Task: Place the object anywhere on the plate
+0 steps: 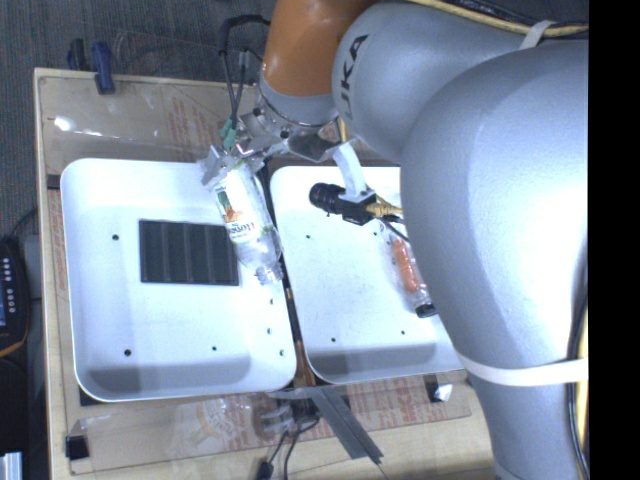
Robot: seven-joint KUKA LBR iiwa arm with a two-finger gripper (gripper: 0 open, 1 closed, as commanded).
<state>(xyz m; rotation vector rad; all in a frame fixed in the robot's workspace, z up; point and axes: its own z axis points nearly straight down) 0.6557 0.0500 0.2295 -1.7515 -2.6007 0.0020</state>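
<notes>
Bottle [247,226] of clear plastic, slim and crinkled, with a white label carrying orange and green marks; tilted, far end up against the gripper [222,160], near end over the right rim of the left bin [100,198]. Hard to say whether lifted or resting on the rim. Cannot tell whether gripped or merely touched: the junction lost in a clutter of grey metal, cables and glare.

Mostly hidden behind the bulk of the arm [480,168]: the right side of the right bin [340,308]. Half covered there, close against the arm's edge, an orange object [404,266], long and narrow, seemingly in a clear wrapper with a dark near tip; too blurred to name.

Just left of the bottle, flat on the floor of the left bin, a dark plate [188,252]: rectangular, matte, ribbed in parallel bands, bare on top. Apparently not touched by the bottle, though close beside its right edge.

Both bins smooth, glossy white, shallow, with rounded corners and small dark dots across the floors. Arm casing grey and rounded, satin in finish, with an orange band [300,38] far above the gripper.
</notes>
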